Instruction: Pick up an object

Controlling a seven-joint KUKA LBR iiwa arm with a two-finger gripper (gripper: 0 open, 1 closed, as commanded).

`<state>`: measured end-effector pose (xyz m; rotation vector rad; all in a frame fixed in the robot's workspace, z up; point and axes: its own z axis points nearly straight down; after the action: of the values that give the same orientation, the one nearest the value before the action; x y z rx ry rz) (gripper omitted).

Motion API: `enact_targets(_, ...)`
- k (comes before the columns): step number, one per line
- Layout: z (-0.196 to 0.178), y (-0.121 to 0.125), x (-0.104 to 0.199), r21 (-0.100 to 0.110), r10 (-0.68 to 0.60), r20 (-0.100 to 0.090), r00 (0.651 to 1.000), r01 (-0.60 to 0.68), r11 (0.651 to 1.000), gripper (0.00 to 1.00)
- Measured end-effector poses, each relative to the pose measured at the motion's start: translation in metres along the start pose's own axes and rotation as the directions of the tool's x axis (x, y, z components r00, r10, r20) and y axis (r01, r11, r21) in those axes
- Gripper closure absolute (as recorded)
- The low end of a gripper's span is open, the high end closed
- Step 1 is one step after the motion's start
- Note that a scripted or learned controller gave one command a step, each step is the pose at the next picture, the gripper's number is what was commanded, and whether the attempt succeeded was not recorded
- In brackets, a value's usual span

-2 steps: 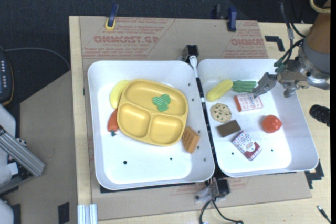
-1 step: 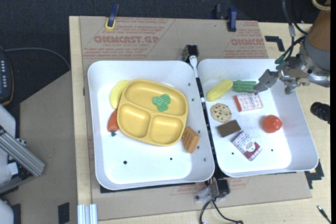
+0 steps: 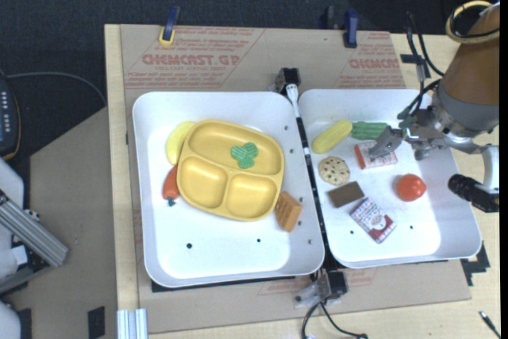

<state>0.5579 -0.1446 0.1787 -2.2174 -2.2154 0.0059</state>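
Note:
My gripper (image 3: 390, 144) hangs over the upper middle of the right bin (image 3: 456, 238), just above a red and white packet (image 3: 379, 158). Nothing can be seen held in it. Around it lie a yellow corn cob (image 3: 331, 136), a green pickle (image 3: 368, 129), a chocolate-chip cookie (image 3: 333, 169), a brown chocolate bar (image 3: 346, 194), a red tomato (image 3: 410, 186) and a second red and white packet (image 3: 372, 219).
The left bin (image 3: 230, 258) holds a yellow divided tray (image 3: 228, 180) with a green broccoli piece (image 3: 244, 154) in it. Beside the tray lie a banana (image 3: 178, 139), a red-orange carrot (image 3: 171, 185) and a brown waffle piece (image 3: 288, 211).

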Motion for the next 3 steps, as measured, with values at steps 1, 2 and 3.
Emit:
enact_targets(1, 0.045, -0.003, -0.005, -0.001, 0.000, 0.000, 1.000, 0.000, 1.000, 0.00)
enact_targets(2, 0.097, -0.003, -0.004, -0.002, -0.001, 0.000, 1.000, 0.001, 1.000, 0.00)
enact_targets(3, 0.083, -0.002, -0.005, -0.009, 0.001, 0.003, 1.000, -0.001, 1.000, 1.00)
